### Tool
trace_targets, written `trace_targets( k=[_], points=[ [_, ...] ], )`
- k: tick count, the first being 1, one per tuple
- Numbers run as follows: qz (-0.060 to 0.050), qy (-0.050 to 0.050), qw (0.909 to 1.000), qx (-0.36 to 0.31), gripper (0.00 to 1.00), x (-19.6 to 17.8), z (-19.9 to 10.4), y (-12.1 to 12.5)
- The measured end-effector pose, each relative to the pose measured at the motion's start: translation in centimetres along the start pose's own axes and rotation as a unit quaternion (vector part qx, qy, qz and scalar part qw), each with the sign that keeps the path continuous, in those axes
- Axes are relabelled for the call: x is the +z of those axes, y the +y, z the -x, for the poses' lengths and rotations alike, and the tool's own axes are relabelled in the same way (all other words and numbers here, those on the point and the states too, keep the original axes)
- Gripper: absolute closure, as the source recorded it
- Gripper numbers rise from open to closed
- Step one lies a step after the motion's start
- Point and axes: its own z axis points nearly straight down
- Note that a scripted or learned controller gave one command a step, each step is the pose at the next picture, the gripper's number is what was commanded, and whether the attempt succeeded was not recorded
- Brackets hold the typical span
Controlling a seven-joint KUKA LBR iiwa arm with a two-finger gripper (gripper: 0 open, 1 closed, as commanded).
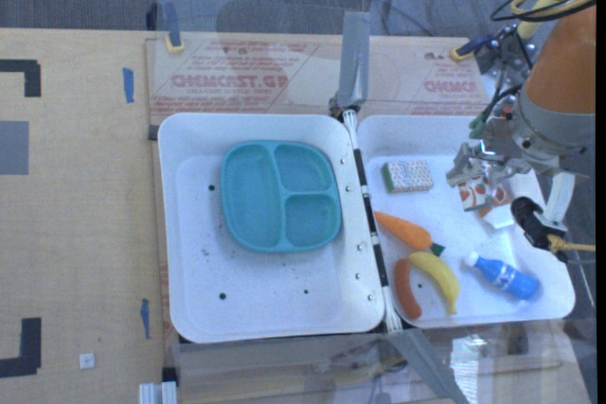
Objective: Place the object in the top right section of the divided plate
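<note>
A teal divided plate [280,195] lies in the left bin [189,298]. It has one long section on its left and two smaller ones on its right, all bare. My gripper [476,169] hangs low over the right bin [445,139], at its right side. Directly under and beside it lies a small red and white packet [479,195], partly hidden by the gripper. Whether the gripper touches the packet cannot be made out.
The right bin also holds a speckled green and white block [408,175], a carrot [404,230], a banana [438,278], a brown sausage [407,288] and a blue bottle [503,275]. A raised divider [365,213] separates the bins. Cables hang by the arm.
</note>
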Motion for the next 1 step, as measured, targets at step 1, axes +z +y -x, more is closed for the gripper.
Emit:
trace_targets(
  k=[1],
  points=[
    [-0.001, 0.001, 0.9992, -0.040, 1.00, 2.90, -5.01, -0.63]
  ],
)
